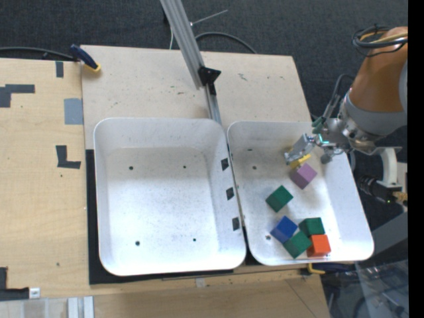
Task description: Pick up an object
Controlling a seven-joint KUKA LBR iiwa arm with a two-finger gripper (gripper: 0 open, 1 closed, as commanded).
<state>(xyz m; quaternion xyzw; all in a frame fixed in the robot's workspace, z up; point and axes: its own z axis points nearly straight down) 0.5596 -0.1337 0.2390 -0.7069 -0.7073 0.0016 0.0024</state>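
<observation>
Grey and metal, the gripper [303, 152] hangs low over the far part of the right bin [351, 204], and whether the jaws stand wide or narrow cannot be told from this slant; nothing shows clearly between them. A small yellow piece [303, 159] shows at the tip, too small to identify. Just nearer than the tip, almost under it, lies the purple block [305, 175], the closest object and the likely target: it sits a little toward the near side, so a short drop and slight shift nearward would reach it. Nearer and left lies a green block [279, 198], then a cluster of blue block [285, 229], two green ones and an orange block [320, 244]. The left bin [106, 177] sits beside it on the tabletop [146, 78].
</observation>
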